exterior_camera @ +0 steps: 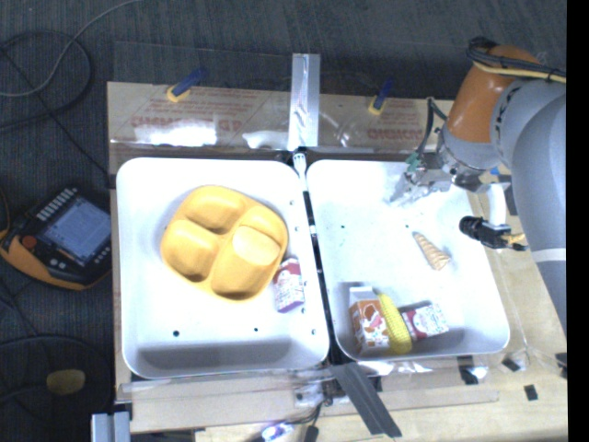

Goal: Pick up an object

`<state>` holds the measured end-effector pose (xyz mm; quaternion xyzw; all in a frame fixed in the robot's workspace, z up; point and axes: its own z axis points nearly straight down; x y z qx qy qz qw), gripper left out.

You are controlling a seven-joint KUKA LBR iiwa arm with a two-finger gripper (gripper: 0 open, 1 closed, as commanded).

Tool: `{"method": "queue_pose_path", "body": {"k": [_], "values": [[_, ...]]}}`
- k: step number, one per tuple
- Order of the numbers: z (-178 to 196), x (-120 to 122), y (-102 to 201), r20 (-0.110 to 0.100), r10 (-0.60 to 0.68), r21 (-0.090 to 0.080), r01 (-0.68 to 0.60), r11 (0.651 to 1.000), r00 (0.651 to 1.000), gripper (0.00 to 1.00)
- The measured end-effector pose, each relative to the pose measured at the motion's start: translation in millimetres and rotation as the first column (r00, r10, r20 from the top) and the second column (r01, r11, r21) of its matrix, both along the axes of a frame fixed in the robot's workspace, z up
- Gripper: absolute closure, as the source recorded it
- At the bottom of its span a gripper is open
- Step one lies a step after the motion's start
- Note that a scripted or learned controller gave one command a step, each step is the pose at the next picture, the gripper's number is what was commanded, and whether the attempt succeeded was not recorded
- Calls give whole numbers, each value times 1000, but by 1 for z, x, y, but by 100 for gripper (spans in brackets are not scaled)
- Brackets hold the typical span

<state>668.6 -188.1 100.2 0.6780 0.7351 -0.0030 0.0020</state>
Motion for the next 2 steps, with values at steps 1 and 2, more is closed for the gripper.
{"method": "queue_pose_path", "body": {"k": [1, 2], "values": [[2, -1, 44, -4, -202, 6, 202, 979, 979, 100], [3, -7, 43, -5, -210, 4, 210, 978, 978, 100]]}}
